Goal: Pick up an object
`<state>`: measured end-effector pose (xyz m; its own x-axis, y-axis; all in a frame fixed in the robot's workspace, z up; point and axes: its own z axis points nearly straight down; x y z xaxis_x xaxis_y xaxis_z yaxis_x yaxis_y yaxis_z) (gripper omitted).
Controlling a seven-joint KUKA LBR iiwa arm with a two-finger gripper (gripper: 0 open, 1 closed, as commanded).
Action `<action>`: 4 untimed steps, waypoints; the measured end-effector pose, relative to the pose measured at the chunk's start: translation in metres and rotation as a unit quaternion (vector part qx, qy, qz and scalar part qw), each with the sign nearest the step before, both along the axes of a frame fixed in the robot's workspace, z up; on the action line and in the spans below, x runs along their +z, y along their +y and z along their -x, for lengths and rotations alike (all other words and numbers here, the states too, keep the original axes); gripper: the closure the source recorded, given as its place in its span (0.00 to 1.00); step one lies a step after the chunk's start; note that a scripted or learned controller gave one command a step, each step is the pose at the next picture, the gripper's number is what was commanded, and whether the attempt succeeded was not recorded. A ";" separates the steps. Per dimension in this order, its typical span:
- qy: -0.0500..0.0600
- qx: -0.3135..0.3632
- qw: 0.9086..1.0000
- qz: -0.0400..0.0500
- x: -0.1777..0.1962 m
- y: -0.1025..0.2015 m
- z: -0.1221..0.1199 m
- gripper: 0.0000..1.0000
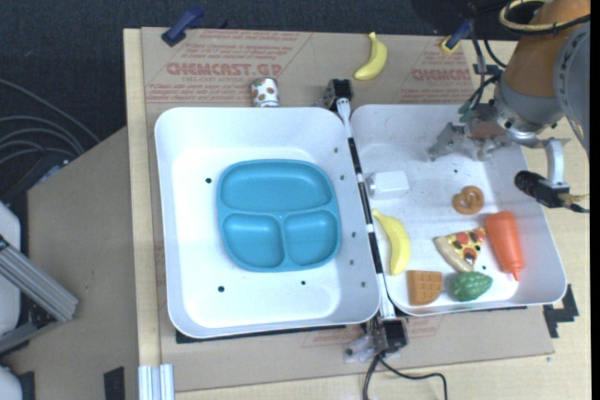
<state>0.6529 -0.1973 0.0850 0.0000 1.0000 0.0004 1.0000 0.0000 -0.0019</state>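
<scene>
Gripper over right bin's far part, fingers spread, holding nothing. Carrot lies well nearer the front edge, long axis front-to-back, tip frontward.

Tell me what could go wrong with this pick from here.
The gripper hangs over bare floor at the back of the right white bin, so closing there would likely catch nothing. The toys crowd the front: yellow banana, pizza slice, orange carrot, so a descent could nudge neighbours.
</scene>
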 end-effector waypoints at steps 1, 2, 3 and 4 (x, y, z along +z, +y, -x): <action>-0.002 0.001 1.000 0.001 0.000 -0.002 -0.014 0.00; 0.000 0.000 1.000 0.000 0.000 0.020 0.013 0.00; -0.001 0.000 1.000 0.000 0.000 0.001 -0.012 0.00; -0.002 0.001 1.000 0.001 0.011 0.001 -0.013 1.00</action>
